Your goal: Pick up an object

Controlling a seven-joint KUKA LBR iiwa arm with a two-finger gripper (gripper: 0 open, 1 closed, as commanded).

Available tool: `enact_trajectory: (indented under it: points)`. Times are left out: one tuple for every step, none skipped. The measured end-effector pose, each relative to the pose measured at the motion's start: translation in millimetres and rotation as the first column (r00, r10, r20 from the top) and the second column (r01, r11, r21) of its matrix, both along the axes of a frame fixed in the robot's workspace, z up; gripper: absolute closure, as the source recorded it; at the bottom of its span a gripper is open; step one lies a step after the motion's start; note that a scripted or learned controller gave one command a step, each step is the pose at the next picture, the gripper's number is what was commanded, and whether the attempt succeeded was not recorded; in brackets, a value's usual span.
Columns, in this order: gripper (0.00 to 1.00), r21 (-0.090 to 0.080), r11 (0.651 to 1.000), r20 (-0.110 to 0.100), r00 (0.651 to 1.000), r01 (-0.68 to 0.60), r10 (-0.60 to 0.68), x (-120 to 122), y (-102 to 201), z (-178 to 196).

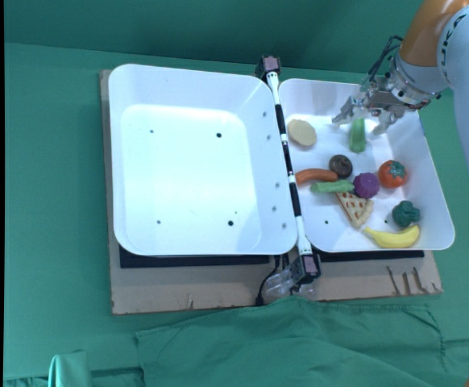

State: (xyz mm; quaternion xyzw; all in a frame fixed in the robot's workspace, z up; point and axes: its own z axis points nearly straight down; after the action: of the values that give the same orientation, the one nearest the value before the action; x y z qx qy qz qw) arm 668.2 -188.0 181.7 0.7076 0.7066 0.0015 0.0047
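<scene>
My gripper (367, 116) hangs over the far part of the right bin (432, 185), its fingers spread open. A small green cucumber-like piece (357, 135) stands just below the gap between them; I cannot tell whether a finger touches it. Spread through the same bin are a tan potato (302, 132), a brown ball (341, 165), an orange carrot (315, 175), a green pod (333, 187), purple grapes (367, 185), a red tomato (392, 173), a pizza slice (355, 208), broccoli (405, 213) and a banana (393, 236).
The left bin (188, 168) is bare white with a few dark specks. A black-and-white divider bar (288, 164) runs between the bins. Both sit on a cardboard sheet (194, 290) over green cloth.
</scene>
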Motion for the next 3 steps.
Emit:
enact_trajectory:
  points:
    - [0.00, 0.005, 1.000, -0.037, 0.999, -0.004, 0.005, 30, -1, -1]
    - [0.00, 0.002, 1.000, -0.012, 1.000, 0.005, -0.005, -23, -1, 17]
    - [0.00, 0.000, 1.000, -0.007, 1.000, -0.002, 0.002, 34, 1, 44]
